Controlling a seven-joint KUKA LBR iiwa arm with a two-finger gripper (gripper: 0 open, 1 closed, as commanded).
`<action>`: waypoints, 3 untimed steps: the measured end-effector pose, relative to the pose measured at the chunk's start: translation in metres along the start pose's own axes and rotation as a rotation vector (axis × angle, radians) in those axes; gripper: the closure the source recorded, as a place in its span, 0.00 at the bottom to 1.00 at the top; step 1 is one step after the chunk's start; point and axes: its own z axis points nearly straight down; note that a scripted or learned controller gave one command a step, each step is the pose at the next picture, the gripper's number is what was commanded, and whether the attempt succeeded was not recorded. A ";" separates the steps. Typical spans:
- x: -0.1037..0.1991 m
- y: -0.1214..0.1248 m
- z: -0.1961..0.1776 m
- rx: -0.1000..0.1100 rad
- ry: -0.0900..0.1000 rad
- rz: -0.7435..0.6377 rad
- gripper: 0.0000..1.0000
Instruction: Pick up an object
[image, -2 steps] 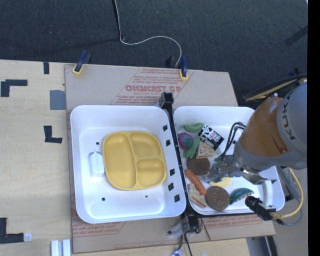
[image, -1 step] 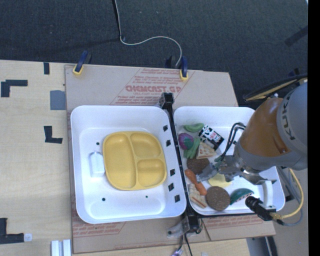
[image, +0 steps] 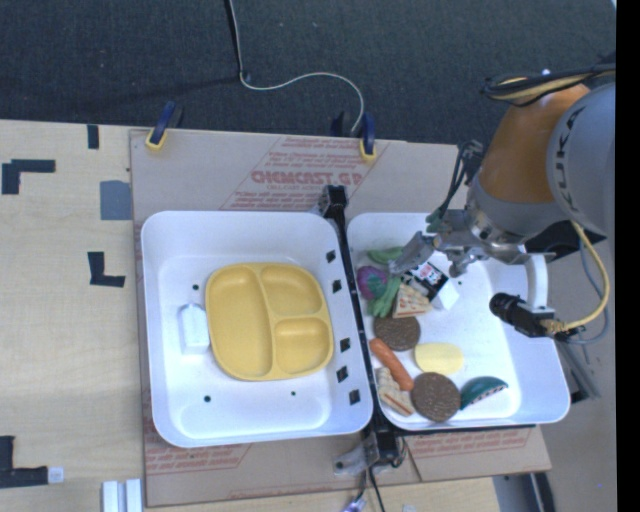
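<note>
Currently, pincer (image: 432, 262) over the right bin (image: 540, 400).
Finger state can't be told; crackers (image: 411, 299) and purple toy (image: 380, 287) lie just beside it.

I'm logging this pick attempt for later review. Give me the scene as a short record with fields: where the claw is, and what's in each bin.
claw: over the right bin's upper left, above the pile of toy food
claw state: cannot tell
left bin: yellow divided tray, small white block beside it
right bin: carrot, two brown cookies, yellow piece
</note>
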 end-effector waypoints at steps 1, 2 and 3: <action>-0.020 -0.066 0.012 0.021 0.001 0.010 0.00; 0.050 -0.093 0.031 0.022 0.005 0.001 0.00; 0.047 -0.093 0.022 0.024 0.003 0.005 1.00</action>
